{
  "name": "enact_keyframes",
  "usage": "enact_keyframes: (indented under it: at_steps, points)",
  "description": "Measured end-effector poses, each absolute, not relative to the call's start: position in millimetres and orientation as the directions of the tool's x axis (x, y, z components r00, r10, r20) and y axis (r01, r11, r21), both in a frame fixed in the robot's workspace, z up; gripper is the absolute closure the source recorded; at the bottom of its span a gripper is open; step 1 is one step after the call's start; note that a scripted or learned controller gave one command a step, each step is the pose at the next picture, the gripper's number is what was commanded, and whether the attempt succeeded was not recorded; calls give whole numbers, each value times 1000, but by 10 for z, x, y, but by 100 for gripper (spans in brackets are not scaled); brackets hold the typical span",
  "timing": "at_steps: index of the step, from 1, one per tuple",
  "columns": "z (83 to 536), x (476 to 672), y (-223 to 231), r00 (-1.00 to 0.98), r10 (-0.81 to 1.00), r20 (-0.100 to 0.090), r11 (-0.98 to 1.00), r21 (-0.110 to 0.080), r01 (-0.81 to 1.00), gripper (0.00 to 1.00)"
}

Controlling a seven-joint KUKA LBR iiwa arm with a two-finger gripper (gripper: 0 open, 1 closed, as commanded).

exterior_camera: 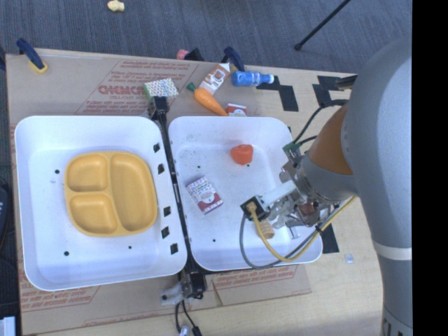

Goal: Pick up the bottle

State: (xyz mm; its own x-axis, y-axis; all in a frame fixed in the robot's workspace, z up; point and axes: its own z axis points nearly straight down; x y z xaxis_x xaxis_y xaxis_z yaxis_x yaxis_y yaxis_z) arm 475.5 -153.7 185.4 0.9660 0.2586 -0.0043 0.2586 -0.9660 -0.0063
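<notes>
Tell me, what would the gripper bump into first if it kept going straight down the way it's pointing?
Probably the bare white floor of the right bin. The gripper points down over its right side, with nothing seen beneath it, though depth is hard to judge.

Light was even and fairly bright, with the two white bins [231, 254] nearly washed out and their shadows soft. The picture was coarse and slightly blurred. The arm [381, 159] beside the claw [280, 219] loomed large and soft-edged, out of focus, its upper surface pale with glare.
</notes>
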Motion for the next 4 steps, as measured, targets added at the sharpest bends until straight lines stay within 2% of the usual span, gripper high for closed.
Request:
enact_keyframes:
  at_steps: [1, 2, 3, 4]
  points:
    - [2292, 4759, -1736, 979, 206, -3, -979, -5, 206, 100]
    - [1794, 4756, -1511, 979, 206, -5, -979, -6, 206, 100]
    - [3265, 4767, -1605, 974, 227, -1, -974, -3, 227, 100]
    - [2179, 4753, -2109, 967, 256, -4, -967, -6, 256, 100]
